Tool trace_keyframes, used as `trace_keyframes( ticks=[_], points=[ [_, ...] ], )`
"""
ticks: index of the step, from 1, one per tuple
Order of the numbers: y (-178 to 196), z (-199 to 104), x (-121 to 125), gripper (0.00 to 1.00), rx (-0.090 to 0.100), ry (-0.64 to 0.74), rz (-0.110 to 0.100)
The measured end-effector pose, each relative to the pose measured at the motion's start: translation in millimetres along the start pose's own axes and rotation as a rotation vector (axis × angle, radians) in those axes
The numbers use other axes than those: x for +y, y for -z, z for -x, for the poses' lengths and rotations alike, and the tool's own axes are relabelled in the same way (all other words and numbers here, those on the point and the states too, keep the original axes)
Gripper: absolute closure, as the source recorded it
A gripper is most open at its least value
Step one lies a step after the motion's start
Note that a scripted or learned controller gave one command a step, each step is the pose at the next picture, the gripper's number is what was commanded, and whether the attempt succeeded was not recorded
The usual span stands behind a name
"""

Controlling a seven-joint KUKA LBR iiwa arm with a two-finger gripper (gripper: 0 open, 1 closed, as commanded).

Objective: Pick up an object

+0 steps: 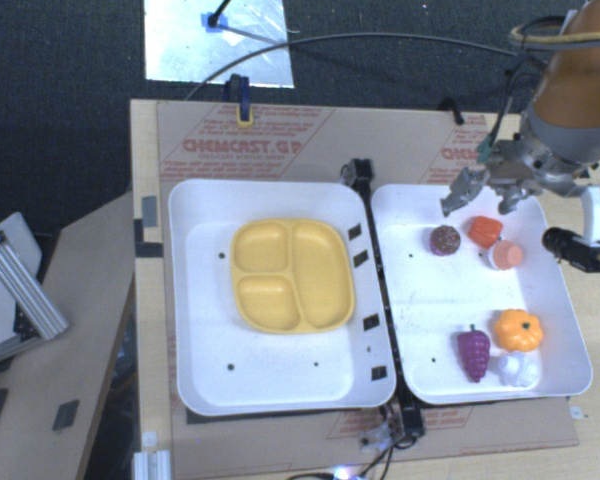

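Jaws [485, 196] spread above the small orange-red toy [485, 231] at upper right of the frame, which looks light, rigid and smooth, best pinched across its middle.

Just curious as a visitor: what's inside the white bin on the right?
The right bin holds a brown ball, an orange-red piece, a pinkish item, purple grapes, an orange pumpkin and something white. The gripper covers part of its far edge.
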State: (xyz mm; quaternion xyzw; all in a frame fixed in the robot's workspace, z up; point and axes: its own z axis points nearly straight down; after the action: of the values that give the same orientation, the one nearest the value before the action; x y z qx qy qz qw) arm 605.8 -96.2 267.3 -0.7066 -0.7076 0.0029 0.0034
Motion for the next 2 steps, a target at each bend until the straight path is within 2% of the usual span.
trace_keyframes(
  ticks=[1, 2],
  points=[
    [6.1, 0.0, 1.8, 0.0, -0.001, 0.002, 0.01],
    [-40.9, 8.4, 5.8, 0.0, -0.001, -0.001, 0.008]
  ],
)
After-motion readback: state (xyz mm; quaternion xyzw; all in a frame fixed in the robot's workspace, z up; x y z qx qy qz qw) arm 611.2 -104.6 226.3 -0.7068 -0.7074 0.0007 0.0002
